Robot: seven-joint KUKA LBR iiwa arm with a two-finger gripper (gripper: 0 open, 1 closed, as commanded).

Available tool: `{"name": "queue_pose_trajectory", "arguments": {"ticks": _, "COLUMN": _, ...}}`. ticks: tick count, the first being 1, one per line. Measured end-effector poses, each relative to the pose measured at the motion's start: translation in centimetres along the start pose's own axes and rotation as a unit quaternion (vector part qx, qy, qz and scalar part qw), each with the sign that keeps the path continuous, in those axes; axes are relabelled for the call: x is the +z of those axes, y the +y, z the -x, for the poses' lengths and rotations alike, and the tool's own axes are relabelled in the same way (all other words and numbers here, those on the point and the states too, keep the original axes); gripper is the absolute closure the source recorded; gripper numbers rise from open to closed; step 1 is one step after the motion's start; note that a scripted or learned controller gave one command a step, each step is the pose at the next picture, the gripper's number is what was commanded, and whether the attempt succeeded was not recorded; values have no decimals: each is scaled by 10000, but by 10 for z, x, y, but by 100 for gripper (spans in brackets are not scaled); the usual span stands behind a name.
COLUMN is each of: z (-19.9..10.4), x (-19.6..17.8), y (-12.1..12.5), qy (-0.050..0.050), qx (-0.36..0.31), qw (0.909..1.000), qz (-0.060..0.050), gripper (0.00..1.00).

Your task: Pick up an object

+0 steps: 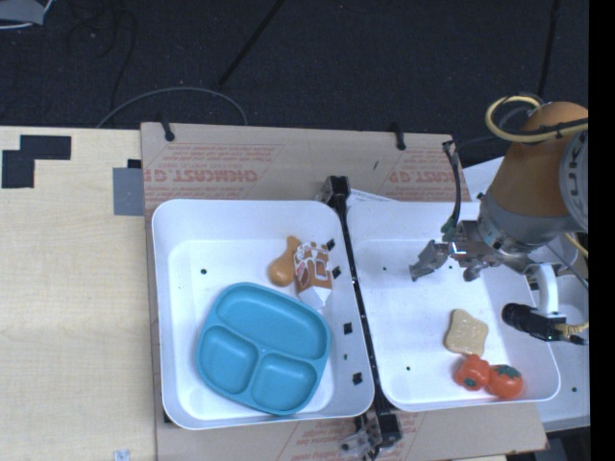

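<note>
While the left bin [173,257] is being occupied by a blue divided plate [262,347], a toy chicken drumstick [283,263] and a small gingerbread-house toy [313,265] are being kept just above the plate. Over the right bin [404,373], the gripper [448,260] is being held with its fingers apart, nothing between them. Below it, a toast slice [466,332] and two red tomatoes [488,376] are being left near the corner.

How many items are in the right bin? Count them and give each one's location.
2: a toast slice near the bin's front right, and an orange-red tomato toy just in front of it by the front wall. More may be hidden under the arm.
</note>
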State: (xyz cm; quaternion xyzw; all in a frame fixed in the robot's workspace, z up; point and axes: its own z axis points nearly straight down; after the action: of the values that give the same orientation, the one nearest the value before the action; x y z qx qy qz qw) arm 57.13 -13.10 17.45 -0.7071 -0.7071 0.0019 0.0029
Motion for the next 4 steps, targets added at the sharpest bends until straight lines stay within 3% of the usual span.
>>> {"name": "queue_pose_trajectory", "arguments": {"ticks": 1, "z": 3, "x": 63, "y": -5, "qy": 4, "qx": 2, "qw": 10000, "qz": -13, "gripper": 0}}
{"name": "queue_pose_trajectory", "arguments": {"ticks": 2, "z": 2, "x": 89, "y": -6, "qy": 2, "qx": 2, "qw": 10000, "qz": 5, "gripper": 0}}
{"name": "queue_pose_trajectory", "arguments": {"ticks": 3, "z": 3, "x": 77, "y": -5, "qy": -1, "qx": 21, "qw": 10000, "qz": 13, "gripper": 100}}
{"name": "queue_pose_trajectory", "arguments": {"ticks": 4, "z": 5, "x": 13, "y": -6, "qy": -9, "qx": 4, "qw": 10000, "qz": 48, "gripper": 100}}
